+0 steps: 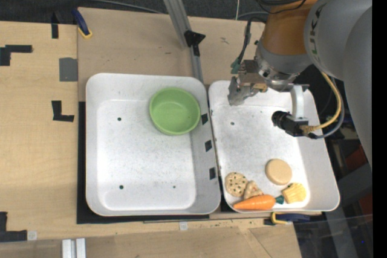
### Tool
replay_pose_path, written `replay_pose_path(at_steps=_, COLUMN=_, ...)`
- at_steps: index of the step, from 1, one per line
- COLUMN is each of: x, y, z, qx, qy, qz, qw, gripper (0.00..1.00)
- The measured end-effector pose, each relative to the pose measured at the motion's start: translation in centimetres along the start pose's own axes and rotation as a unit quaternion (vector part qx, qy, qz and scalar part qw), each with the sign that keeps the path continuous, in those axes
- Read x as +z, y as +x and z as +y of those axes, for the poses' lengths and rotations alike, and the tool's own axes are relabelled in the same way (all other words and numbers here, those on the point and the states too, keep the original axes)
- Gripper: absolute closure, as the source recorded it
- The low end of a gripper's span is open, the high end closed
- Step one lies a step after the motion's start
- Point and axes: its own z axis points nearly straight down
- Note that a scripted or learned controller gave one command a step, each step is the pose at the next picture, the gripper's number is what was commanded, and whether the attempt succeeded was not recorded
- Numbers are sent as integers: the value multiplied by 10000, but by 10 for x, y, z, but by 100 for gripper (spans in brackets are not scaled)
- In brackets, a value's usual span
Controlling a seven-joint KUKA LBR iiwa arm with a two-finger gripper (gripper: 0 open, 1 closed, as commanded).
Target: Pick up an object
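The gripper (237,95) hangs over the far corner of the right bin (260,130); how its jaws stand, I cannot tell. The carrot (257,203), cookie (235,183) and round bread (279,171) lie at the near edge.

Grey arm (344,27) enters from the right, orange band (290,15) above the wrist. Wrist bent downward. Gripper (237,95) hangs over the far left corner of the right bin (314,148), fingers pointing down, nothing visible between them. Cables loop off the wrist.
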Motion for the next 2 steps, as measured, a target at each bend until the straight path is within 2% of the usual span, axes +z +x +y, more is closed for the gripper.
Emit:
replay_pose_path(at_steps=1, x=-1, y=65, z=-7, qx=-7, qy=5, qz=0, qw=10000, gripper=100)
replay_pose_path(at_steps=2, x=10, y=114, z=-14, qx=3, qy=12, qz=-8, qw=10000, gripper=100)
